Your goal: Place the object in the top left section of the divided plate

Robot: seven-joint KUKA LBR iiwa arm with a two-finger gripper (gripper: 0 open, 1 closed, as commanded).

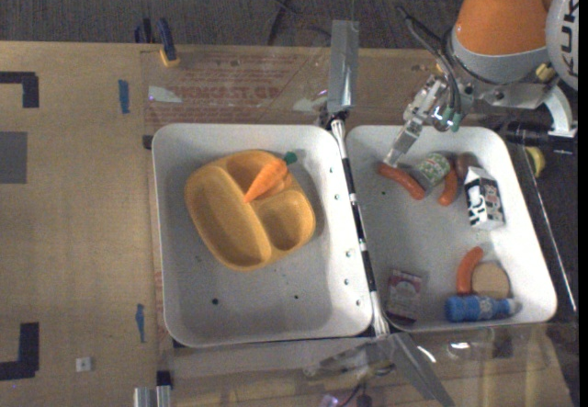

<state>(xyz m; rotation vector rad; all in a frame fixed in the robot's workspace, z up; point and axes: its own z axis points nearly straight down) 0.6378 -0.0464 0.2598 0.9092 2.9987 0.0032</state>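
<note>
A yellow divided plate (pixel 230 231) lies in the left bin (pixel 257 313). An orange toy carrot (pixel 265 181) with a green tip rests slantwise in the plate's upper section, its narrow end over the inner ridge. My gripper (pixel 418 139) hangs over the far left corner of the right bin (pixel 524 240), well to the right of the plate. It stands open with nothing between its fingers, one slim finger (pixel 402 142) pointing down toward a red sausage (pixel 402 180).
The right bin holds a green-and-white pack (pixel 432 166), a second sausage (pixel 448 186), a milk carton (pixel 482 198), a third sausage (pixel 469 267), a tan disc (pixel 491 281), a blue bottle (pixel 478 308) and a small packet (pixel 404 290). A metal rail (pixel 342 74) stands behind the bins.
</note>
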